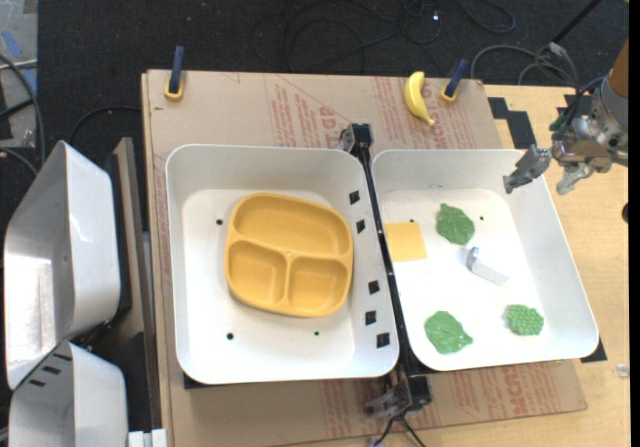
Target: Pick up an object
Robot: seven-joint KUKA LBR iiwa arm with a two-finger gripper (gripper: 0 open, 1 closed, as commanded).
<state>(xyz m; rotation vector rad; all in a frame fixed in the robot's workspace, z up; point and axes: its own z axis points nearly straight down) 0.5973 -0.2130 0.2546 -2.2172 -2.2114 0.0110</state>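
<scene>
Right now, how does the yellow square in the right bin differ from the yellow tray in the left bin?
The yellow square is small, flat and plain; the yellow tray is far bigger, with three compartments. The square has sharp corners; the tray has rounded ones. The square is paler. Both are yellow, each lying in a white bin.

A yellow sectioned tray (290,254) lies in the left white bin (190,175). A banana (419,97) rests on the brown worktop (290,105) behind the bins, between two blue clamps (176,71). Black cables (330,15) trail across the dark floor beyond.
</scene>
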